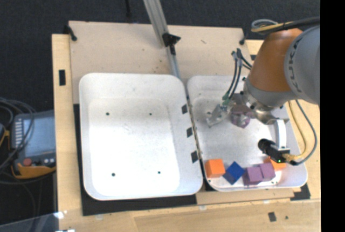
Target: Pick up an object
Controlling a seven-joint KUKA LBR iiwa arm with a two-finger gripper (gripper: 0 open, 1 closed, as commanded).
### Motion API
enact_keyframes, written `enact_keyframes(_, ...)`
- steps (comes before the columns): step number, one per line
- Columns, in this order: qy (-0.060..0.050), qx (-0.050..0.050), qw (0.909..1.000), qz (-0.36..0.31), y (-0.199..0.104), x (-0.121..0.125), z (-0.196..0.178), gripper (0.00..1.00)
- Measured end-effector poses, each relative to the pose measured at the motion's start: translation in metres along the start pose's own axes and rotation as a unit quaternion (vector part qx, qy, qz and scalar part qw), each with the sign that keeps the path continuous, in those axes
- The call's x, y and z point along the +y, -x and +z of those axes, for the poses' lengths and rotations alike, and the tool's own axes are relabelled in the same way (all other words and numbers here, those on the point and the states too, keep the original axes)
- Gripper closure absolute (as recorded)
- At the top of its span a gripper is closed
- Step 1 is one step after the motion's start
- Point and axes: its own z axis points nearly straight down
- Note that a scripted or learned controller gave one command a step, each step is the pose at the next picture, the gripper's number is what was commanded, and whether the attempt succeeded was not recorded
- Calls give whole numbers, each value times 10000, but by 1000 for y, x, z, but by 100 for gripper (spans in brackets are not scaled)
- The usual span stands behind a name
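Note:
The grey arm with its orange band reaches in from the right over the right bin [226, 144]. Its gripper [215, 115] hangs low over that bin's back left part, near the wall shared with the left bin. A small purplish thing [240, 119] shows right beside the gripper, under the wrist; whether it is gripped cannot be made out. Along the right bin's front edge lie an orange block [214, 167], a blue block [234, 172] and two purple blocks [259, 174], all apart from the gripper.
The left bin [86, 85] stands beside the right one, their walls touching. A slanted metal rail [153, 4] comes down from the back to the gap between the bins. A control pendant [32, 139] lies off the bench at the left.

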Motion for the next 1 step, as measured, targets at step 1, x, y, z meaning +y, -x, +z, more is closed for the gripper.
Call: enact_keyframes(1, -5, 3, 10000, 16, -4, 7, 57, 0)
